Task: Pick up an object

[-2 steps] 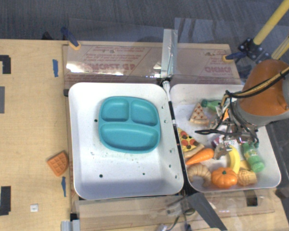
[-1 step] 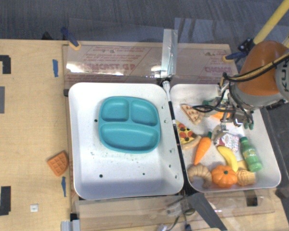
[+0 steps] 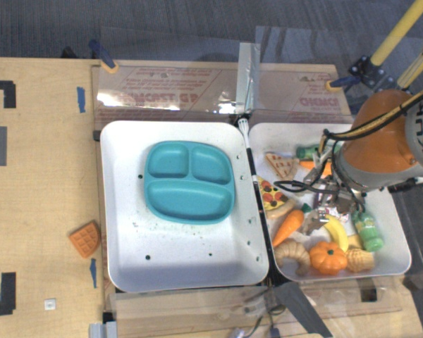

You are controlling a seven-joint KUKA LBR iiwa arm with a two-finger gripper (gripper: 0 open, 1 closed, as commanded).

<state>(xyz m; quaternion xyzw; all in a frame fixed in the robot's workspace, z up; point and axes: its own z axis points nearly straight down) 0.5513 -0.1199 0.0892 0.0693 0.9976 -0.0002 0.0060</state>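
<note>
claw (image 3: 323, 213) over R bin (image 3: 402, 248); carrot (image 3: 289, 227), banana (image 3: 336, 233) beside

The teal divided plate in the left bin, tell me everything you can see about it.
The teal divided plate looks like smooth plastic, a rounded rectangle with three compartments: two smaller ones along its far side and one long one along its near side. It lies flat and upright in the left white bin, about the middle. It touches the bin floor alone, with dark specks scattered beside it.

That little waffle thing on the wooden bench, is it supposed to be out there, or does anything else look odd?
The waffle lies alone on the bench, left of the left bin, while the other toy foods are heaped in the right bin. It looks strayed. Nothing else stands out.
</note>
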